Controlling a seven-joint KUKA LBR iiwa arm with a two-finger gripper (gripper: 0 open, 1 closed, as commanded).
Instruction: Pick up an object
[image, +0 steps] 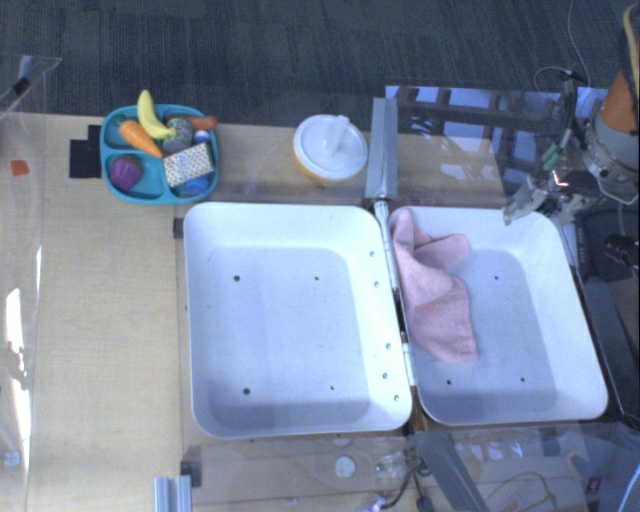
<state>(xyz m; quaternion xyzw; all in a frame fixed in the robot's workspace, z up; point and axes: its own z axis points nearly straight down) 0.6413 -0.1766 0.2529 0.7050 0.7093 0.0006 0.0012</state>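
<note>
We note a pink cloth crumpled against the right bin's left wall; the claw (fingers indistinct) hangs over that bin's far right corner.

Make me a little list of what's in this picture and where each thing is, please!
left bin: white, shallow, with small dark holes in its floor
right bin: white, holds the cloth
pink cloth: crumpled, lying along the right bin's left side, against the wall between the bins
hand: at the right bin's far right corner, apart from the cloth, holding nothing that shows
blue tray: on the bench beyond the left bin, with toy food in it, a banana and a carrot among it
white lidded tub: on the bench behind the bins
</note>
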